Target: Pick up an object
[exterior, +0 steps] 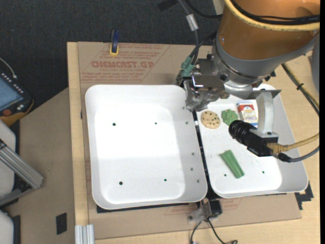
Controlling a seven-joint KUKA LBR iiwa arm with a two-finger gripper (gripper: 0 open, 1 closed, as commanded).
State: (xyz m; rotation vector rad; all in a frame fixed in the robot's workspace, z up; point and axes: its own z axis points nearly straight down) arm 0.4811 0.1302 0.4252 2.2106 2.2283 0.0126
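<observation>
- Evidently the arm is in its approach step: the gripper (195,101) hangs low over the right bin's (289,179) upper left corner; whether it grips anything cannot be told.
- Just beside it lies a cookie (209,119), the likeliest pick.
- Next, it should centre over the cookie and descend.

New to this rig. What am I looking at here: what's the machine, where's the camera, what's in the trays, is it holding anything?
One fixed camera looks down at a slant on a bench with two shallow white bins. The big grey and orange shape is a robot arm reaching in from the right. Its gripper hangs over the inner top corner of the right bin. That bin holds a round cookie, a green bumpy piece, a small red and white box and a green stick. The left bin sits beside it. I see nothing between the fingers, so no grasp is visible.
</observation>
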